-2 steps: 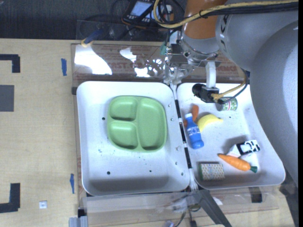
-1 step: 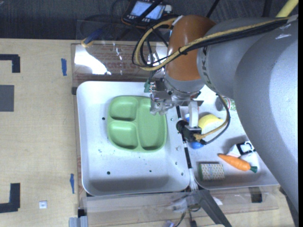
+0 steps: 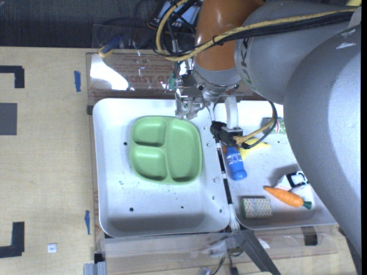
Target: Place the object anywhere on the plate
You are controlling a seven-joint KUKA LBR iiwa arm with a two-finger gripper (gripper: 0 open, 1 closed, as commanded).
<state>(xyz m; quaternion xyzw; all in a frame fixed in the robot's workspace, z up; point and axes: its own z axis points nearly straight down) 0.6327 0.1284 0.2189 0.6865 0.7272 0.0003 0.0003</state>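
A light green plate (image 3: 167,148) with three compartments lies in the left bin (image 3: 114,199). My gripper (image 3: 186,106) hangs just past the plate's far right corner, near the bin's back wall, with nothing visibly in it. In the right bin (image 3: 275,219) lie a blue bottle (image 3: 235,164), an orange carrot (image 3: 285,196) and a tan-green block (image 3: 256,207). The arm hides the back part of the right bin.
A yellow item (image 3: 259,145) and a small white-and-black item (image 3: 296,179) also lie in the right bin. The divider (image 3: 225,182) between the bins runs just right of the plate. Clear plastic sheeting (image 3: 132,73) stands behind the left bin.
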